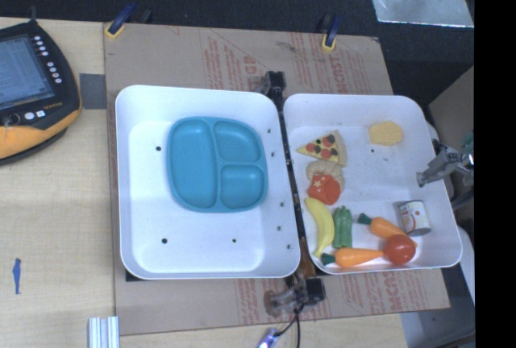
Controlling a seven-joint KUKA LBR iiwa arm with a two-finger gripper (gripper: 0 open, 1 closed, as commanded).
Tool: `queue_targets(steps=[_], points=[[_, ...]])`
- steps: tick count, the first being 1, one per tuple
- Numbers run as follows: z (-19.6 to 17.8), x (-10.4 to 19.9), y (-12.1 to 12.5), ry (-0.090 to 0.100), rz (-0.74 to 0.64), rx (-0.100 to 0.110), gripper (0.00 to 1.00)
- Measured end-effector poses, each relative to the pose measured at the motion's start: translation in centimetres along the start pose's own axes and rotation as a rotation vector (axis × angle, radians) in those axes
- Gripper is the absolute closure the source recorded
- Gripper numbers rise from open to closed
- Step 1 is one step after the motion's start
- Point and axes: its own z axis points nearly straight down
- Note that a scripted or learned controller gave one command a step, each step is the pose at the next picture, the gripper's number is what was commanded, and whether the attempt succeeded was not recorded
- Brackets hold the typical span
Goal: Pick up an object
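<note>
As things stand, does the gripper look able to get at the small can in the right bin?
Probably yes. The gripper sits at the right bin's right edge, and the can lies just below it near that same wall, with bare bin floor between them. The tomato and carrot lie beside it, not over it.

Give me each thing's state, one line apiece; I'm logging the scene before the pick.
gripper: at the right bin's right rim, holding nothing.
blue plate: flat in the left bin, nothing on it.
can: lying on its side.
pizza slice: lying flat.
banana: lying flat beside the green vegetable.
tomato: touching the carrot.
</note>
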Motion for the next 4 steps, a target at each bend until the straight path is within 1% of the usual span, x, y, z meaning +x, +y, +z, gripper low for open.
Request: queue_targets(steps=[1,2,3,4], points=[[10.7,-0.6,4.4,-0.001,-0.003,0.002,0.00],[18.4,4.1,5.7,0.000,-0.003,0.003,0.00],[18.3,5.8,12.7,0.000,0.000,-0.001,0.00],[18.2,10.5,17.6,0.001,0.000,-0.001,0.00]])
